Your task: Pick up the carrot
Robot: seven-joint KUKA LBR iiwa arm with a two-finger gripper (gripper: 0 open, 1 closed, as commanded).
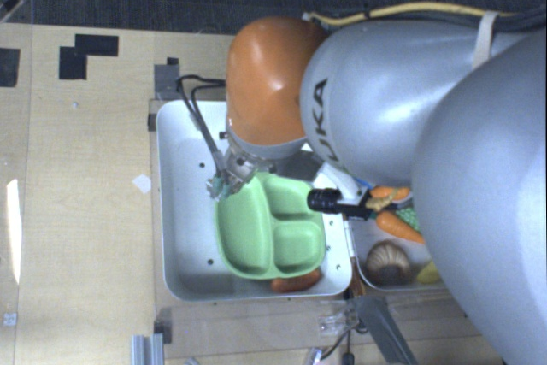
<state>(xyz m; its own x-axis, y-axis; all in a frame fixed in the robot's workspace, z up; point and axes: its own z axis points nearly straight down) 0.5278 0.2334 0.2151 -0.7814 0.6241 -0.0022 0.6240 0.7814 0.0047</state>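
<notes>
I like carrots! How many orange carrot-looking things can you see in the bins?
2: one carrot in the right bin, beside the arm, and one orange piece peeking from under the green tray in the left bin. The arm may hide more.

The large grey arm casing (410, 124) looks like smooth, glossy painted metal or plastic (which one cannot be told), with soft highlights; its orange dome-shaped band (267, 81) has the same sheen. The light-green divided tray (256, 226) appears matt moulded plastic. The shallow white bin (179, 209) looks smooth, and the pale bench top (77, 184) wood-like and matt.
</notes>
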